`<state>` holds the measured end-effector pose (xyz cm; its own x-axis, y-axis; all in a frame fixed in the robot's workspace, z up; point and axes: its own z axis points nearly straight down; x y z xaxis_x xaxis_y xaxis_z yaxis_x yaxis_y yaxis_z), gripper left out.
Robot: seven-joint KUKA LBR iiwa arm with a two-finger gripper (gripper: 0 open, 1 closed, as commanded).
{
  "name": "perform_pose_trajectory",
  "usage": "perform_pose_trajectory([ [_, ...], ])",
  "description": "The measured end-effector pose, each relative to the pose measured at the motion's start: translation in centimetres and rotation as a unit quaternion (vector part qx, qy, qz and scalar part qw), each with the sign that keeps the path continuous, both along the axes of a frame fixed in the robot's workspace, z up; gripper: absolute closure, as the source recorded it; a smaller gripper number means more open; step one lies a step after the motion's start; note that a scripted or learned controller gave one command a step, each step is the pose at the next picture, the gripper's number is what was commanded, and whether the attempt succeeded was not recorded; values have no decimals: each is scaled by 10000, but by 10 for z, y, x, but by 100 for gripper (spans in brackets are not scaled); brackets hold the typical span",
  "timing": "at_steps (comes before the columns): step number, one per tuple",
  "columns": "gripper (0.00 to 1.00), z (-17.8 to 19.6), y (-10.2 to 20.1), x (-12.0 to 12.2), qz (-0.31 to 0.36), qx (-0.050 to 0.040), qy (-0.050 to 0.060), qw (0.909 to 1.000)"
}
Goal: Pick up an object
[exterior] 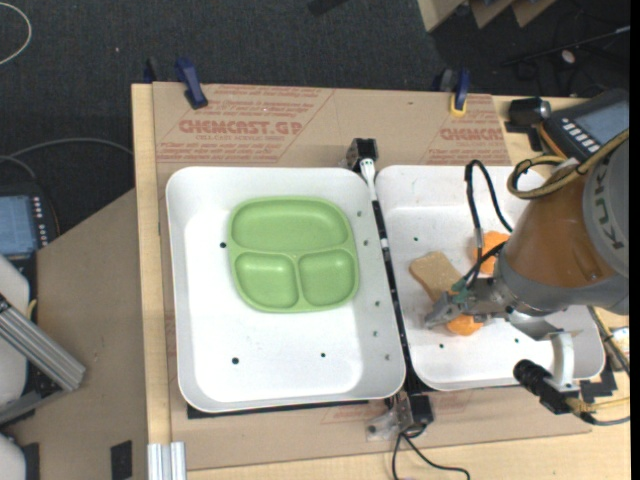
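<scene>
Camera view, catalogued left to right.

Bench (300, 118): brown board, printed lettering along far edge, blue clamp (190, 83) at far left corner, second clamp (459, 90) toward far right.

Left bin (200, 298): white, shallow, seated against bench's left half. Green divided tray (293, 253) lying flat in far-centre portion, three compartments, nothing visible inside them. Near edge and near left corner of bin bare apart from small dark dots.

Right bin (420, 198): white, abutting left bin along shared centre rim. Tan block (434, 271) resting on floor near centre rim, roughly midway between far and near edges. Orange object (462, 322) just right of and nearer than tan block, on bin floor; second orange piece (490, 242) farther back, partly hidden by arm.

Gripper (447, 308): lowered into right bin from right, tip between tan block and orange object, apparently touching or nearly touching both. Fingers too small and dark to resolve; cannot tell whether spread or pinched, nor whether anything sits between them.

Arm (560, 248): grey and orange bulk over right edge of right bin, black cable looping above.

Progress, judged: approach and descent done; grasp not confirmed; nothing seen lifted off bin floor. Remaining: secure closure on one item, most likely orange object or tan block, then raise clear of bin. Risk: tip sitting between two items, possible miss or nudge.
</scene>
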<state>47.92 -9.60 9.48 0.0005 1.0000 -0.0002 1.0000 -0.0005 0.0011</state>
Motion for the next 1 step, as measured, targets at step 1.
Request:
perform_pose_trajectory([
  [1, 100, 166, 97, 37, 72, 19, -97, 9999],
])
